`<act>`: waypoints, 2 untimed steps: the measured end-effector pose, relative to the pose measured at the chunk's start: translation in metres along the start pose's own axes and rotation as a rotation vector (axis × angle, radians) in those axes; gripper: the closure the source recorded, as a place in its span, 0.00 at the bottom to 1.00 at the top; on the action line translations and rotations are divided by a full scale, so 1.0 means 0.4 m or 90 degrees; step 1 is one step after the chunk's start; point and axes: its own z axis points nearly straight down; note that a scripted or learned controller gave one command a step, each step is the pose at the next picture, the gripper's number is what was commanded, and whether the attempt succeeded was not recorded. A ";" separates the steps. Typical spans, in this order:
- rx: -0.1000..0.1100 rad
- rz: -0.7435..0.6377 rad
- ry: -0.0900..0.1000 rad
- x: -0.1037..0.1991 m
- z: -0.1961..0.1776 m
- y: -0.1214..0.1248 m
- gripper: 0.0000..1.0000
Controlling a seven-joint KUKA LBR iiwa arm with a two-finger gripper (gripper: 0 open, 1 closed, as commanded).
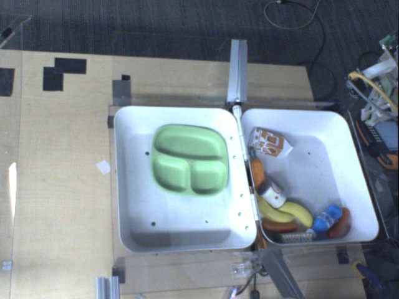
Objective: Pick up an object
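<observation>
The right bin (330, 161) holds several small objects along its left and front sides. A white and orange carton (269, 142) lies near its back left. Below it sit an orange carrot-like piece (257, 172), a small white jar (273, 195), a yellow banana (287, 213), a red sausage-like piece (280, 227), a blue bottle (326, 218) and a brown-red piece (340, 224). The left bin (134, 185) carries a green divided tray (189, 159) with three compartments.
A grey metal post (237, 73) stands behind the seam between the two bins. Cables and equipment (377, 92) crowd the right edge. The wooden bench top (56, 167) stretches to the left, with black markers at its back.
</observation>
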 end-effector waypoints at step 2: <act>-0.001 -0.002 0.002 0.078 -0.148 -0.013 1.00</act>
